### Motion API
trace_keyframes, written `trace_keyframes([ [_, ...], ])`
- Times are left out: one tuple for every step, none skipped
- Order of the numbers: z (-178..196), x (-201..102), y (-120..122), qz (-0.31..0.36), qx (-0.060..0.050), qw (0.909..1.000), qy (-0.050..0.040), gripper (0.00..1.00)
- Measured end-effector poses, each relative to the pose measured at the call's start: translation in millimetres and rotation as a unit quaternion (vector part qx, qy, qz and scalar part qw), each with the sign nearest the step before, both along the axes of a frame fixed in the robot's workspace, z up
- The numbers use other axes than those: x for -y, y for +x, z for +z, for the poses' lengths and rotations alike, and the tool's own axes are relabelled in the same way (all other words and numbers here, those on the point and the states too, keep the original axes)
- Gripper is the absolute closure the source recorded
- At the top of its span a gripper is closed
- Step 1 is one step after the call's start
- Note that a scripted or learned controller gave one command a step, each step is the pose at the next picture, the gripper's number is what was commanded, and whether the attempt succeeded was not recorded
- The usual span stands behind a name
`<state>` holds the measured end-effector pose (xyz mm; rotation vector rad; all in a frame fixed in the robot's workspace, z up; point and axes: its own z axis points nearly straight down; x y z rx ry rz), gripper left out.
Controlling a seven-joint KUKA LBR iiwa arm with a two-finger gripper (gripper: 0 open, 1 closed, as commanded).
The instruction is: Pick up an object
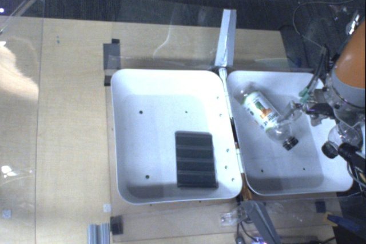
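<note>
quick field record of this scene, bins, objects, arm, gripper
left bin: holds a black ribbed block, lying flat near the front edge
right bin: holds a clear bottle with a green and orange label, on its side, dark cap toward the front right
arm: over the right bin's right side
gripper: beside the bottle's lower end; grasp not clear
bench: light wood

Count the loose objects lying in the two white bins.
2. A black ridged block lies in the left bin, toward its near edge; a clear bottle lies tilted in the right bin. The arm may hide more.
</note>
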<state>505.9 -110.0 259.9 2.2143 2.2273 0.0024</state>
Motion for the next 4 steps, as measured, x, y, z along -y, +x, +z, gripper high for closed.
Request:
trace_keyframes([
  [-161.8, 22.9, 35.3, 0.09, 0.005, 0.9959, -0.0018, 0.0],
  [-169.1, 26.0, 63.6, 0.112, -0.006, 0.9937, -0.0011, 0.0],
  [-169.1, 25.9, 63.7, 0.112, -0.006, 0.9937, -0.0011, 0.0],
  [-168.6, 33.8, 98.7, 0.188, -0.025, 0.9818, 0.0008, 0.0],
])
